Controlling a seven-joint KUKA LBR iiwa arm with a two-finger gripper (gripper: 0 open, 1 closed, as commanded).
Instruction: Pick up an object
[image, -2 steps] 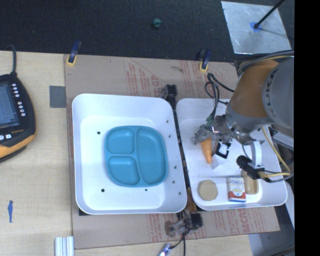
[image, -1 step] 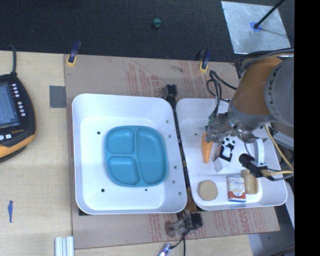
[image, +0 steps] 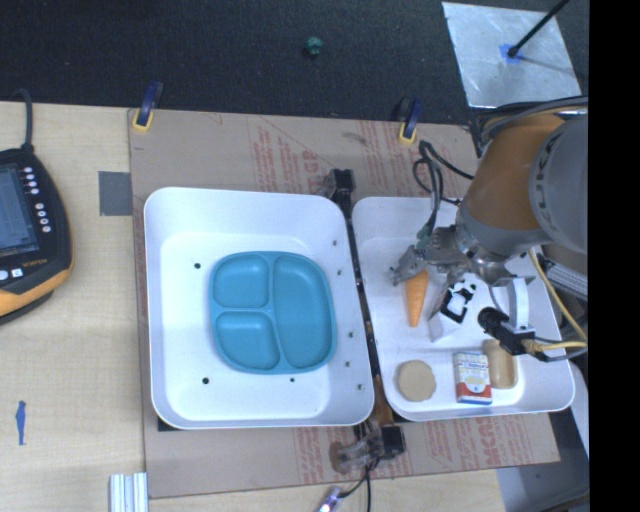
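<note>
On the desk (image: 90, 400), your left white bin (image: 165, 310) carries a blue three-compartment plastic plate (image: 272, 310). In the right white bin (image: 375, 250) the small orange toy carrot (image: 415, 297) lies lengthwise near the centre, the gripper (image: 432, 262) poised directly over its upper end; whether it is released or clenched cannot be told. Judge the carrot light, stiff and smooth, likely to roll: take it across the thick upper half. Below lie a round tan biscuit-like disc (image: 416, 380) and a small red-and-white carton (image: 472, 378), print unreadable. No brand is legible.
</note>
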